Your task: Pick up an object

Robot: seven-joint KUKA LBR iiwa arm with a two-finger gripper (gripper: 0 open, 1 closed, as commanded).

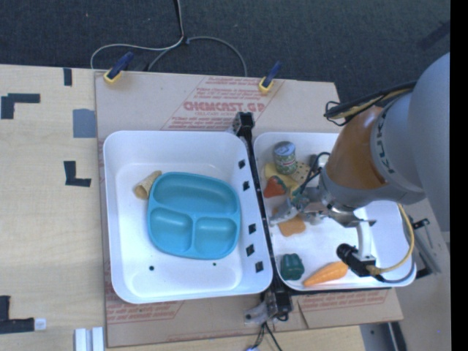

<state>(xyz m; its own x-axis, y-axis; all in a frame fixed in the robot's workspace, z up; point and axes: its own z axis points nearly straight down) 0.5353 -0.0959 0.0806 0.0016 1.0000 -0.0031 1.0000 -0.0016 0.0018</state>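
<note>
Several small toy foods crowd the right bin (395, 278), and that crowding is my main worry. My arm (380, 152) reaches over this bin, and the tool (292, 209) sits low among the pieces at the bin's left side, just above an orange-brown block (292, 227) and beside a red piece (273, 187) and a yellow piece (281, 170). I cannot tell from this angle whether the tool is wide, narrow or gripping anything; the wrist and cabling hide it.

Because the nearby pieces lie touching or almost touching, I judge a closing grasp could catch two at once, or nudge one aside and close on nothing. The divider wall between the bins is also close, so a piece could get pinned against it and slip out on the lift.

A small tin can (284, 156) stands upright near the back and could topple if brushed. A green pepper (292, 267) and a carrot (326, 273) lie well apart from the tool near the front edge. The left bin (117, 196) holds a blue divided plate (194, 215) and a tan piece (146, 185), out of harm's way.
</note>
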